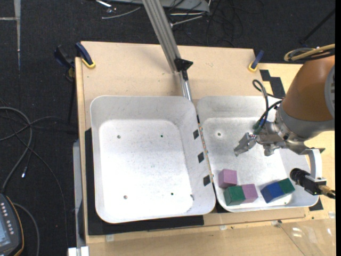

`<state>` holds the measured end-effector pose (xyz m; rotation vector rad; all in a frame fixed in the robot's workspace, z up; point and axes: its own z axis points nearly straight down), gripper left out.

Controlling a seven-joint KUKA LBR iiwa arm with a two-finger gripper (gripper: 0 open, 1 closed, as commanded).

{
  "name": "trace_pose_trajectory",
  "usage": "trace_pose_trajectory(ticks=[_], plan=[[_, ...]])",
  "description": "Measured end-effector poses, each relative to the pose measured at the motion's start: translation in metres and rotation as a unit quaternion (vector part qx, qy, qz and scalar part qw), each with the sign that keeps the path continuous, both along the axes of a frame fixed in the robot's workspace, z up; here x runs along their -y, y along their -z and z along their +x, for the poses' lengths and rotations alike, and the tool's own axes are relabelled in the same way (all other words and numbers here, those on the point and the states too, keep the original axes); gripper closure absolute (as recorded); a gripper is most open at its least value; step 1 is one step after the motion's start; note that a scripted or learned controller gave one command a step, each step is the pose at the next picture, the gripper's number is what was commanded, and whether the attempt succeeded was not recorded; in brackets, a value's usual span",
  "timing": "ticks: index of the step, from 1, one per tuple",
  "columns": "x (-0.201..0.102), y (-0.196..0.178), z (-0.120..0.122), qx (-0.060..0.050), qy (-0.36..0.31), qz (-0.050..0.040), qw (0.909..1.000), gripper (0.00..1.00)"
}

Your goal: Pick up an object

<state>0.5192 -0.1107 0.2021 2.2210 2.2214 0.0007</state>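
Observation:
Several small blocks lie along the near edge of the right bin (234, 108): a purple block (228, 177), a dark green block (233, 195), a second purple block (249, 192), a blue block (273, 192) and a green block (286, 185). My gripper (255, 148) hangs over the middle of the right bin, farther back than the blocks and apart from them. It is open, and nothing sits between its fingers (242, 145).
The left bin (101, 121) sits beside the right one on the wooden bench (133, 68). A slanted metal pole (162, 31) reaches down to the bins' shared far corner. Clamps grip the bench's far edge. A black fitting (306, 181) sits at the right bin's near right rim.

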Motion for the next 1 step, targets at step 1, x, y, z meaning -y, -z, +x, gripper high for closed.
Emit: trace_pose_trajectory(ticks=[1], plan=[[0.0161, -0.0658, 0.0196, 0.004, -0.001, -0.0017, 1.0, 0.0]])
